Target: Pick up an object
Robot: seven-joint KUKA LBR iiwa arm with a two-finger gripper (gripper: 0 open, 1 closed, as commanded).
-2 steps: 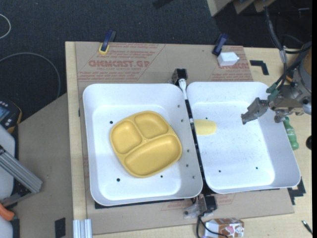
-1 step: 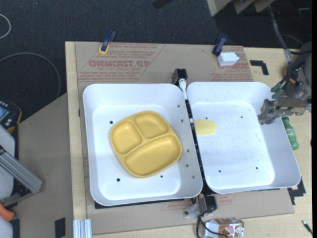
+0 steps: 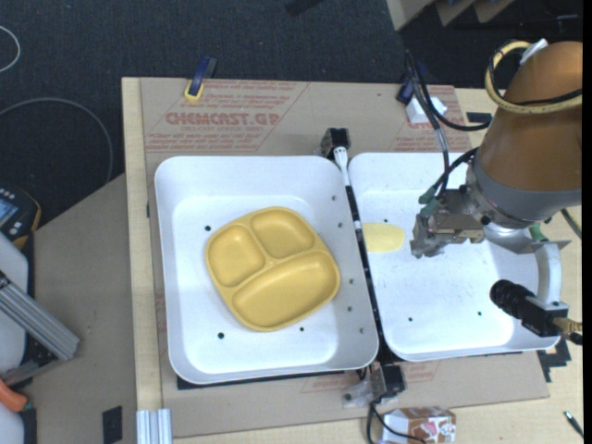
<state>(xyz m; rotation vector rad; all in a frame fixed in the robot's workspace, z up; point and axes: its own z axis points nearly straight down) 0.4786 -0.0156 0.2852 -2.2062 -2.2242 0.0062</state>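
While the arm [image 3: 532, 128] hangs over the right bin [image 3: 462, 322], its gripper [image 3: 431, 239] sits low, and whether it is spread or pressed together I cannot tell. Just beside it toward the left bin [image 3: 185, 340] lies a small flat yellow piece [image 3: 383, 238], long axis running toward the gripper, on bare white floor. Beyond, in the left bin, a yellow divided plate [image 3: 271, 267] rests well apart.

The plate [image 3: 271, 267] fills the middle of the left bin [image 3: 176, 248], leaving bare floor in a ring around it, widest above the plate. Right of the plate, past the ridge where the bins meet, a small yellow piece [image 3: 382, 238] lies in the right bin [image 3: 444, 336]. The arm [image 3: 532, 128] and gripper [image 3: 430, 239] hang just beyond that piece, with bare floor below them.
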